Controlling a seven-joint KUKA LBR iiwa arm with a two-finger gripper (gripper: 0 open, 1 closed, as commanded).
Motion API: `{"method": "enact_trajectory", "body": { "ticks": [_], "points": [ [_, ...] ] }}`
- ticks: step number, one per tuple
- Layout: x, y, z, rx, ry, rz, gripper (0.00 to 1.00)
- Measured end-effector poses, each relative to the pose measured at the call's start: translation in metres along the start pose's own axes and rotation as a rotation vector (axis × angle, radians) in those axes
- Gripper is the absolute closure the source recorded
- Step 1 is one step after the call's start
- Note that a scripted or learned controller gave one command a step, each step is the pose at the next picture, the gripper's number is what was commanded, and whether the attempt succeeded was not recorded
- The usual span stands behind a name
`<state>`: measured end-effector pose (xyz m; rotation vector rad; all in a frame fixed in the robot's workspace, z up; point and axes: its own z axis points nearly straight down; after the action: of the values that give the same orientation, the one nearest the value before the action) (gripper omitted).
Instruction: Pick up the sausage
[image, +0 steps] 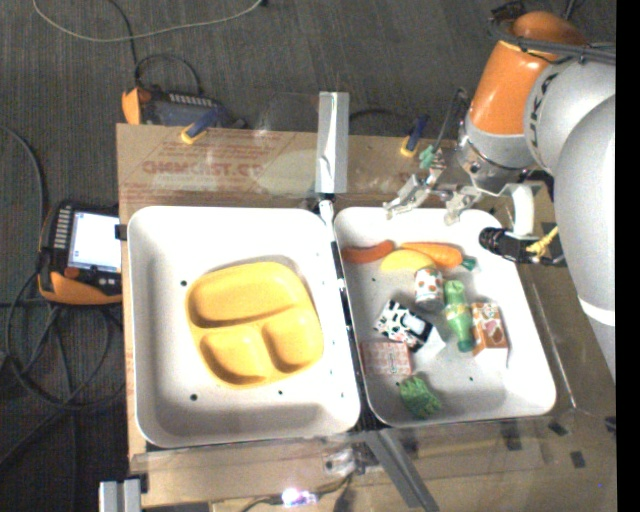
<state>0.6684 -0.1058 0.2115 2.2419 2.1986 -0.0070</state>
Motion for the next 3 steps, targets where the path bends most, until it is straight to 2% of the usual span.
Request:
{"method": "enact_trajectory", "body": {
  "ticks": [1, 2, 3],
  "points": [
    [0.000, -0.007, 0.105, -0.006, 0.002, -0.097, 0.00],
    [0.002, 0.003, 0.113, 0.000, 0.005, -0.069, 0.00],
    [0.023, 0.000, 0.028, -0.001, 0.003, -0.158, 0.00]
  ]
}}
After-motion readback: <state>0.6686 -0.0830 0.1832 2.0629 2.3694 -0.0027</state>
